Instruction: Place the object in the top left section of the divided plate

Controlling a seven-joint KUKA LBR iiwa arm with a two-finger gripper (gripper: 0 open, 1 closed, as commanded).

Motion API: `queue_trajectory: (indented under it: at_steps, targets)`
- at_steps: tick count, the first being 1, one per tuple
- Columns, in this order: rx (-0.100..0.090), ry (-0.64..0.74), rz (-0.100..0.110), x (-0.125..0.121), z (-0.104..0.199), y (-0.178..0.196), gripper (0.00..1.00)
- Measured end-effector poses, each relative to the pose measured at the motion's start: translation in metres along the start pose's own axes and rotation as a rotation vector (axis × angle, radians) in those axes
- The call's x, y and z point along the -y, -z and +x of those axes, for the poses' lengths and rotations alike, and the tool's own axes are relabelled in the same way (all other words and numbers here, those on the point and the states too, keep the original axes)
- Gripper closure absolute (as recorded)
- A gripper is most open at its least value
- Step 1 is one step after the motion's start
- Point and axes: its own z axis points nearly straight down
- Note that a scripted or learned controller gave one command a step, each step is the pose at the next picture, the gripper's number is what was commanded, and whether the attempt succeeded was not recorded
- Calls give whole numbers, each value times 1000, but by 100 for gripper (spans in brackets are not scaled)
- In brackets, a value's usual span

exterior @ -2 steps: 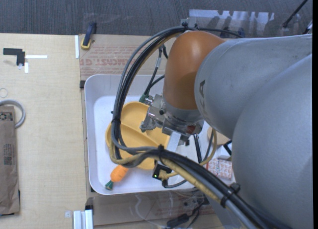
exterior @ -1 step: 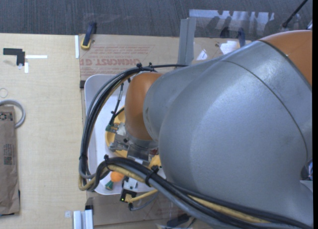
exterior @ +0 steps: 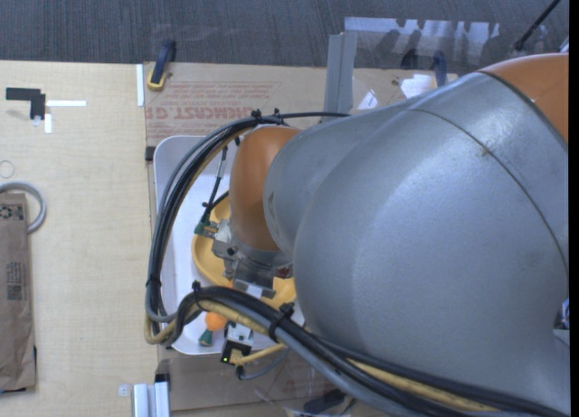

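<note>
From the overhead camera the grey arm [exterior: 425,243] covers most of the scene, its orange band [exterior: 258,189] pointing down into the left white bin [exterior: 172,225]; the gripper [exterior: 244,275] sits low over the yellow divided plate [exterior: 206,257], though whether it is open or closed cannot be told from here, nor whether it touches anything; black cables [exterior: 181,216] loop around the wrist; a small orange object [exterior: 214,321] lies in the bin just beside the plate's near edge.
</note>
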Motion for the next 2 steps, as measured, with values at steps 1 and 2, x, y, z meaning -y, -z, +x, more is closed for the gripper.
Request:
queue_trajectory:
  at_steps: [1, 2]
  targets:
    - [3, 20, 1, 2, -1, -27, 100]
    - [4, 375, -2, 0, -3, -26, 100]
